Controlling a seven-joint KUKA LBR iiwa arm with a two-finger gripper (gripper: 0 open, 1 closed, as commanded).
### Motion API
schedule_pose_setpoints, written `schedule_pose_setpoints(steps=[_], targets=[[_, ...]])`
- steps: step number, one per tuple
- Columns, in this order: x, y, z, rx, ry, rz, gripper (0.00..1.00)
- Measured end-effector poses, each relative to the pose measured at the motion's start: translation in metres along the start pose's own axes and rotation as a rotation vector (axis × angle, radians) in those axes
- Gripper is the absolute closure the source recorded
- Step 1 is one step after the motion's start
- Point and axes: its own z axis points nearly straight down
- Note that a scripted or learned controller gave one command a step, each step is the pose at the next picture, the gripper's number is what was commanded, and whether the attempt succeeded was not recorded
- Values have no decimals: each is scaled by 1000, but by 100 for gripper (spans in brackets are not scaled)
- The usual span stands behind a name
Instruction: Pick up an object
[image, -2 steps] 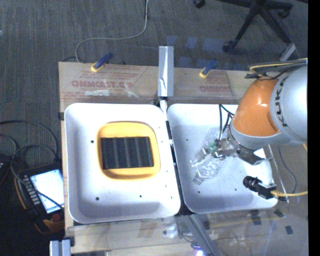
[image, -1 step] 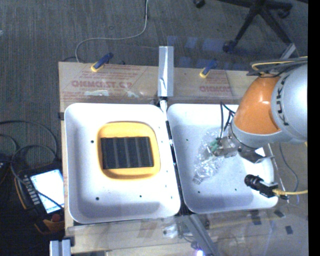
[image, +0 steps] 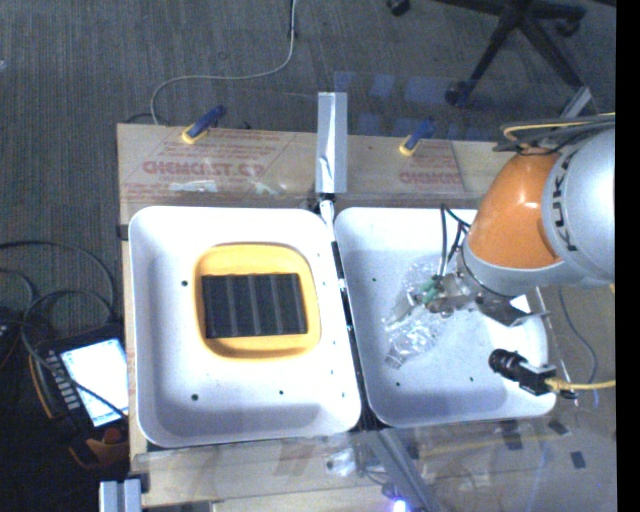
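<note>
The gripper (image: 446, 294) hangs low in the right bin (image: 450, 385). I cannot tell if it is open or shut. A clear wrap (image: 408, 335) lies crumpled just beside it, toward the other bin, maybe touching it. Past that, the left bin (image: 165, 385) holds a yellow tray (image: 258, 304) with a dark middle. Both bins rest on a wood board (image: 240, 165) with two blue clamps (image: 203, 122) at its far edge. Grey carpet (image: 90, 60) lies all around.

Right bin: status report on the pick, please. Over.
Gripper low in right bin, at clear plastic. Hold not confirmed. Yellow tray apart in left bin, not in the way.
</note>
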Motion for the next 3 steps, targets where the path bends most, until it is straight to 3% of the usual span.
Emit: schedule_pose_setpoints(steps=[1,2,3], targets=[[-13,-18,58,-15,-5,-74,0],[-12,-17,48,-17,-4,-73,100],[9,77,-35,-2,-5,13,100]])
